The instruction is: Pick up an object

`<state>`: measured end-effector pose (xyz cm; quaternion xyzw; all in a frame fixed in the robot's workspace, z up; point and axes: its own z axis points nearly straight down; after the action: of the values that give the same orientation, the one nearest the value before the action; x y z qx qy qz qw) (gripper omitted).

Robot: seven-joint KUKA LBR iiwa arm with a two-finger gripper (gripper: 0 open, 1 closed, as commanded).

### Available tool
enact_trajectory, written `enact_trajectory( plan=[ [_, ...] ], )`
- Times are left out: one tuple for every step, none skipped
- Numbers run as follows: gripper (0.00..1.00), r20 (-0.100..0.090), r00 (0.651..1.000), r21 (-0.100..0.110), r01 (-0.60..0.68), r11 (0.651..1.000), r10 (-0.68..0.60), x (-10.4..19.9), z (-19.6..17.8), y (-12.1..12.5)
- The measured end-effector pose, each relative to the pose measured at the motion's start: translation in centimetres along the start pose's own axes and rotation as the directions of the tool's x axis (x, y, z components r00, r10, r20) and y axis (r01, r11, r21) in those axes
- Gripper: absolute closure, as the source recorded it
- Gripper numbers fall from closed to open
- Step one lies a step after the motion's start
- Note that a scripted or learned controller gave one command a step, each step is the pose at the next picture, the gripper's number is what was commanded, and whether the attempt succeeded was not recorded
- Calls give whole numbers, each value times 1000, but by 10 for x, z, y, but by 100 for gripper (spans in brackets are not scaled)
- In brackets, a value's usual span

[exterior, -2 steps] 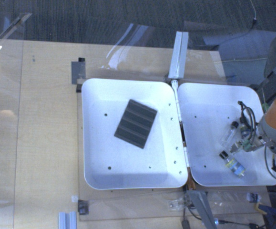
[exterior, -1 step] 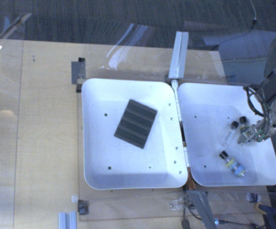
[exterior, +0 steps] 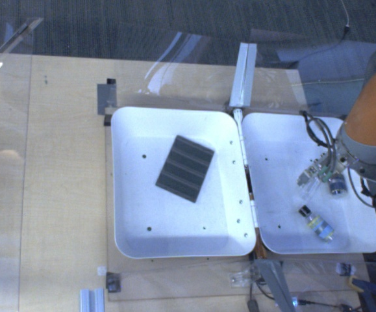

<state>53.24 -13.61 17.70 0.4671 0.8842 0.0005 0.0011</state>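
over the right-hand bin [exterior: 363, 239] the arm [exterior: 373, 119] is seen reaching in from the right, its orange band uppermost, with the gripper [exterior: 319, 173] hanging low above the white floor. whether the jaws are spread or pressed together cannot be told; the tip is lost in a tangle of cables and glinting metal, and nothing can be made out between them.

the one clear candidate for picking, a dark ribbed rectangular block [exterior: 185, 168], is found lying flat and turned at a slant near the middle of the left-hand bin [exterior: 126, 233], well apart from the gripper and on the far side of the divider where the two bins meet. a small cylindrical piece [exterior: 317, 225] with a dark end is also seen on the right bin's floor, near the gripper and toward the front wall; whether it is a loose object or part of the rig cannot be settled.

for the step to be done well, the gripper would probably have to be carried across to the block, the wrist turned so the jaws are set across its narrower width, square to the long edges, and lowered fully before closing, since so flat a piece is easily skimmed over.

no brand, label or writing can be read anywhere.
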Motion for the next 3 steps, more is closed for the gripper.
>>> enact_trajectory(
  plan=[
    [100, -2, 997, 1, 77, 997, -77, 25, 18, 25],
    [100, -1, 997, -1, 79, 997, -79, 24, 10, 28],
    [100, 0, 997, -4, 81, 997, -81, 24, 2, 30]
  ],
)
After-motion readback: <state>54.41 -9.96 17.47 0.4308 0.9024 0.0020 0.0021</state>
